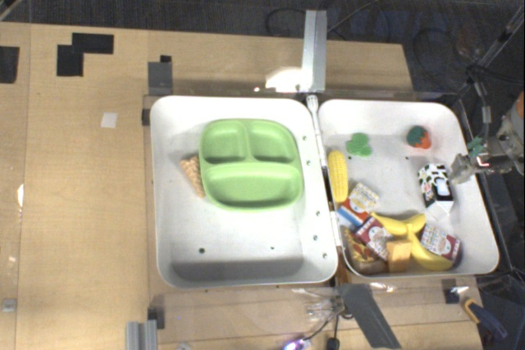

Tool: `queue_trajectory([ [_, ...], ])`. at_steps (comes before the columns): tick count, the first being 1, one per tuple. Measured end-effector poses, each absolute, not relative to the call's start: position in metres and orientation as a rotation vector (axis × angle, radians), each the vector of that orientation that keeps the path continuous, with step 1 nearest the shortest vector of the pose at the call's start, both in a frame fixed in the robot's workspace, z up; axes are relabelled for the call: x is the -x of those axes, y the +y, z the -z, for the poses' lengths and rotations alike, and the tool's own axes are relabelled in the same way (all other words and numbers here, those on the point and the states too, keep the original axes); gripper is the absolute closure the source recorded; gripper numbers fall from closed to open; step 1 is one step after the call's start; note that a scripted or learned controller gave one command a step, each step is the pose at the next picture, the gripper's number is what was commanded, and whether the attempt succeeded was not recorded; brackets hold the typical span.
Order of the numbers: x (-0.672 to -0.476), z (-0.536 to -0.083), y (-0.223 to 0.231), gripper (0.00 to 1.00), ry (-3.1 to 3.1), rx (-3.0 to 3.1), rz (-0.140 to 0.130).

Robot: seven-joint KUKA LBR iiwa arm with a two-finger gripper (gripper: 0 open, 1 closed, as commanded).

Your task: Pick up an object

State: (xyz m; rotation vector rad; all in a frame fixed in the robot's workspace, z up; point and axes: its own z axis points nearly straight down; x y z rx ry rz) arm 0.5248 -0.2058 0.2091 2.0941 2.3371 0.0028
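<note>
The right bin point(385, 112) holds several small items. A yellow corn cob point(337, 175) lies along its left wall, a green broccoli piece point(358, 145) sits near the back, and a red and green fruit point(419, 137) sits at the back right. A black and white cow-patterned toy point(435, 183) lies near the right wall. A banana point(406, 225) and several snack packets point(363, 197) pile up at the front. My gripper point(469, 164) hangs over the bin's right rim, just right of the cow-patterned toy, with nothing seen in it.
The left bin point(238, 254) holds a green divided plate point(250, 162) with a tan cracker-like piece point(193, 174) at its left edge. A metal post point(315, 45) stands behind the divider between the bins. Cables lie beyond the bench at the back right.
</note>
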Motion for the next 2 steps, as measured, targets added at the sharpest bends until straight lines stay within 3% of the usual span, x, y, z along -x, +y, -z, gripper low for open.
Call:
queue_trajectory([
  [1,-0.496,-0.268,-0.200,1.00,2.710,-1.571,-0.003],
  [2,-0.513,-0.274,-0.181,1.00,2.808,-1.389,-0.003],
])
